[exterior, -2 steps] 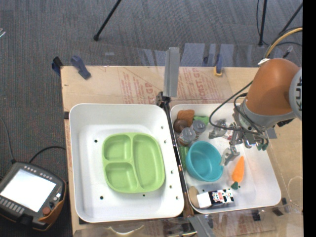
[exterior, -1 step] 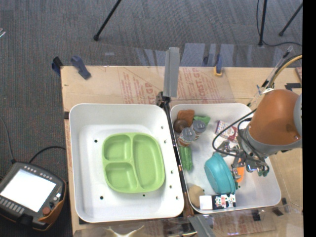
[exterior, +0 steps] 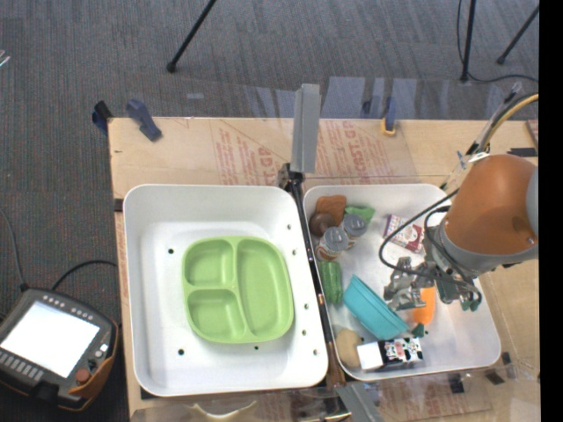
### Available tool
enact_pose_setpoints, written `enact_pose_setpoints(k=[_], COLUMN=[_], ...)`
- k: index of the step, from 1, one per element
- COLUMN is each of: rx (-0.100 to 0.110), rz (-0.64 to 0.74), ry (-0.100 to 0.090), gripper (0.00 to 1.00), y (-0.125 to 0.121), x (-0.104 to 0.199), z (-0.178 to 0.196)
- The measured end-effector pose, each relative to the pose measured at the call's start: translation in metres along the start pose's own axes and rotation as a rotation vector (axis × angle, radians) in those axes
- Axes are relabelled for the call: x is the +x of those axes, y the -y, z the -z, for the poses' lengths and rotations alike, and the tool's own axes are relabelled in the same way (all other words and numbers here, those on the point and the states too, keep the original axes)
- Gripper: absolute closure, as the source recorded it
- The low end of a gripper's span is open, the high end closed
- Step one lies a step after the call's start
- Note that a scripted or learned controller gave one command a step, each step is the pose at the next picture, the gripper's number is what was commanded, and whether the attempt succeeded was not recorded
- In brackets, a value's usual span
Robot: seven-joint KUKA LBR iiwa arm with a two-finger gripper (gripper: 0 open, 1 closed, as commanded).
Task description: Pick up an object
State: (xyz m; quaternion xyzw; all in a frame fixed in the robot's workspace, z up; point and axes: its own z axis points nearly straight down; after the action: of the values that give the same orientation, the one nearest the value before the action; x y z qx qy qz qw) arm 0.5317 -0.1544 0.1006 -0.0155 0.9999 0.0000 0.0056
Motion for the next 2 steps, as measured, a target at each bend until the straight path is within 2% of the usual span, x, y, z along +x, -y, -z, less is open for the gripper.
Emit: enact_pose_setpoints(k=[1, 2], rx=[-0.003, 0.001], rz=[-0.042, -0.275], ry=[-0.013, -0.012], gripper=[1.00, 1.00], y=[-0.051, -0.067], x=[-0.003, 0.001], z=[-0.014, -0.013])
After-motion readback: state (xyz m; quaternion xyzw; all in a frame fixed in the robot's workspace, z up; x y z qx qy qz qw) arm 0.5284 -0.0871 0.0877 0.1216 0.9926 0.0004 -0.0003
